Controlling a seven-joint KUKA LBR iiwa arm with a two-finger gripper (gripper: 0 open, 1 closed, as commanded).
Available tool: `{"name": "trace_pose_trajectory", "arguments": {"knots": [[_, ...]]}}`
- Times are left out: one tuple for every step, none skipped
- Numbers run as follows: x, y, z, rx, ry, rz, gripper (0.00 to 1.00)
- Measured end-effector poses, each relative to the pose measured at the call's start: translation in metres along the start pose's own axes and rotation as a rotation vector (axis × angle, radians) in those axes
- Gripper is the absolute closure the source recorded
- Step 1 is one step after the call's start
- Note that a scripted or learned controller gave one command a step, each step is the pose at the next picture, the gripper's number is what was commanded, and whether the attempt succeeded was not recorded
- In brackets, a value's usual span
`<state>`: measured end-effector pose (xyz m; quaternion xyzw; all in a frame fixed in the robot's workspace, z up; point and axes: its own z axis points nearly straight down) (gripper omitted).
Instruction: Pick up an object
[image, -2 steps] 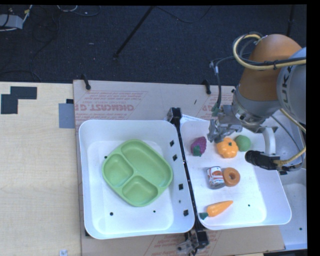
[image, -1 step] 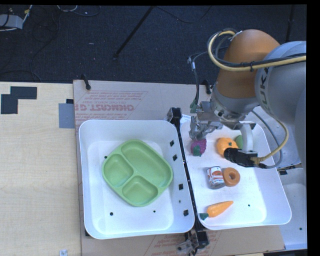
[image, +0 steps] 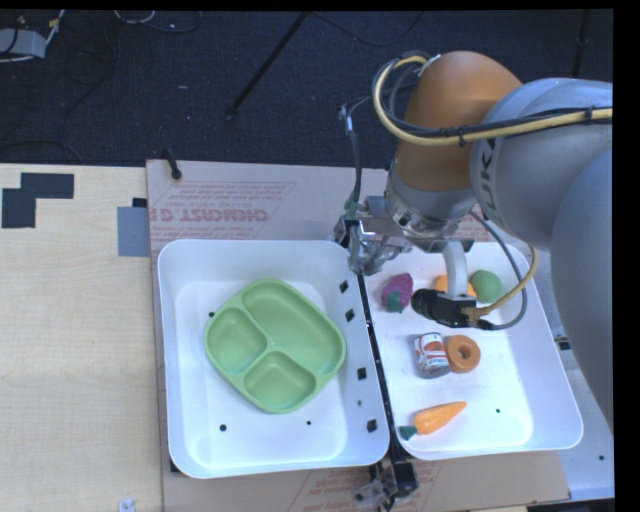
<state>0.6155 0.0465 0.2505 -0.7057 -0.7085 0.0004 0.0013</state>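
Note:
My gripper (image: 364, 254) hangs over the far left corner of the right bin (image: 556, 398), close to the divider between the bins. A purple toy vegetable (image: 397, 291) lies just to its right, apart from it. Further right sit a green ball-like fruit (image: 487, 284) and a small orange piece (image: 440, 285), partly hidden by the arm. A small tin can (image: 431, 355) lies in the middle of the bin, touching a brown doughnut (image: 463, 353). An orange carrot (image: 438, 418) lies near the front edge.
The left bin (image: 168, 300) holds a green divided plate (image: 275, 345). The big grey arm covers the right bin's far right side. Both bins rest on a cardboard sheet (image: 230, 205) on the wooden bench.

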Motion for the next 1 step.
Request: {"name": "trace_pose_trajectory", "arguments": {"knots": [[0.0476, 0.0136, 0.0208, 0.001, -0.001, 0.000, 1.00]]}}
